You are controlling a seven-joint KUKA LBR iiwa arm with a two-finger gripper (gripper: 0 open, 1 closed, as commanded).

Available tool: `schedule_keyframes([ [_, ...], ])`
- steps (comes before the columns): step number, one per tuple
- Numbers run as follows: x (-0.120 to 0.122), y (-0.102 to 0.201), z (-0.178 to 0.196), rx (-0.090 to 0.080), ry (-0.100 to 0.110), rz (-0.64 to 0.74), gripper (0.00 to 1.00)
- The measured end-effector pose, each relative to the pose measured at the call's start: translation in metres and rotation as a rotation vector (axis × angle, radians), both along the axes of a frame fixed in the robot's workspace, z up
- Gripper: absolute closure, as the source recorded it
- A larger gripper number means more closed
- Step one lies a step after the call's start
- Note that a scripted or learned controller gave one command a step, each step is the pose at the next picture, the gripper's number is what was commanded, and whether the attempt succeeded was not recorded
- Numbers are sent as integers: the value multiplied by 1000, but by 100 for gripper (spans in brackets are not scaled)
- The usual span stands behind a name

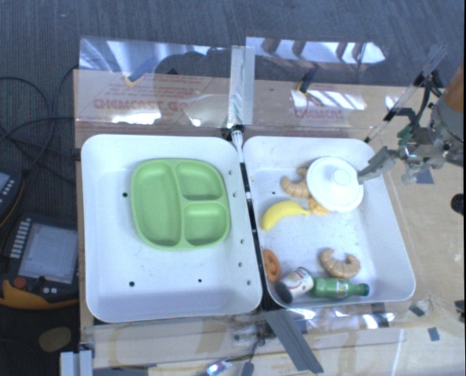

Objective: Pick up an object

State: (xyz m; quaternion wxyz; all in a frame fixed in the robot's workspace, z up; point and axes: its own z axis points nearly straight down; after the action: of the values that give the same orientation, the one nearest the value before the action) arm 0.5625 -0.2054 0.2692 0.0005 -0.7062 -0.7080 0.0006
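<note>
The hand [417, 157] is sitting at the right edge of the frame, just outside the right bin [389, 233], level with its upper rim. Whether it is released or clenched cannot be told; the metal parts there are blurring together against the tabletop [436, 233].

No object is being grasped. The candidates are all lying in the right bin: a white lid [336, 183] in the upper middle, resting over part of a croissant [297, 184]; a yellow banana [282, 212] just below-left of it; a second croissant [341, 264] lower right; a green bottle [338, 289] and a small can [295, 281] crowding the bottom edge; an orange piece [271, 265] against the left wall. The left bin [99, 233] is carrying a green divided tray [179, 204].

Risks, as judged:
- The lid is looking flat and wide, so a pinch may be slipping off it.
- Items near the lid are touching; going for one is likely nudging the others.
- The bottle and can are hugging the bin wall, leaving little room on that side, and being round they may roll.
- The hand may be clipping the bin rim while coming in from the right.
</note>
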Motion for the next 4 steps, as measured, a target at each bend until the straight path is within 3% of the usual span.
schedule_keyframes([
  [1,35,-13,-80,-2,1,120,0],
  [2,36,-12,-71,-2,0,122,100],
  [3,36,-12,-71,-1,0,122,0],
  [4,47,-8,-48,0,-2,93,0],
])
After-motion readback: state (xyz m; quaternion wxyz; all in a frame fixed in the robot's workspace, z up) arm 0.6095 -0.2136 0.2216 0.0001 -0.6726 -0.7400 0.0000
